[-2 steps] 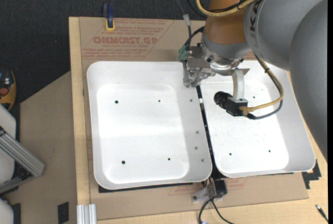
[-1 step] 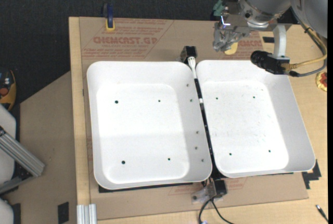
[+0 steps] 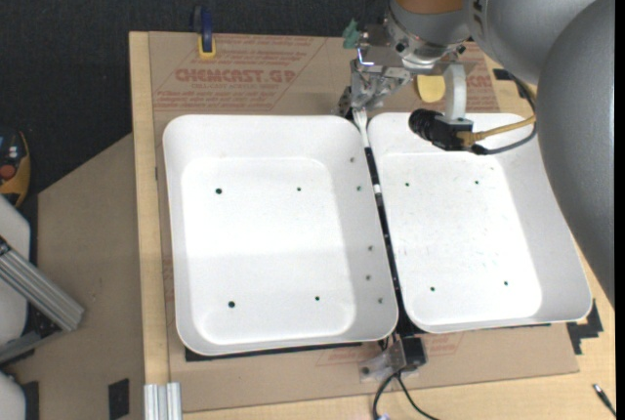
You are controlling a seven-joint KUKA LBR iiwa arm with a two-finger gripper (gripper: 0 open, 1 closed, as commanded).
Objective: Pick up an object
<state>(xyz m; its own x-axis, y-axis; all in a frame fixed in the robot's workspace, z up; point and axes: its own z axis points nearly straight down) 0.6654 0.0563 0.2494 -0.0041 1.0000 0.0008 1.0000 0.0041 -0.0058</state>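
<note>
My gripper point(image 3: 364, 96) hangs below the orange wrist band, over the far end of the seam between the two bins. It sits at the back rim, close to the left bin's far right corner. The left bin point(image 3: 186, 213) and the right bin point(image 3: 547, 242) show white floors with a few small dark dots. A small pale yellow shape point(image 3: 428, 86) shows just behind the right bin's back rim, beside the wrist; what it is cannot be told.
The bins rest on a brown board point(image 3: 254, 66) with red lettering. A blue and yellow clamp point(image 3: 204, 29) stands on its far left edge. The grey arm point(image 3: 566, 37) covers the upper right. A cable connector point(image 3: 395, 359) lies at the front edge.
</note>
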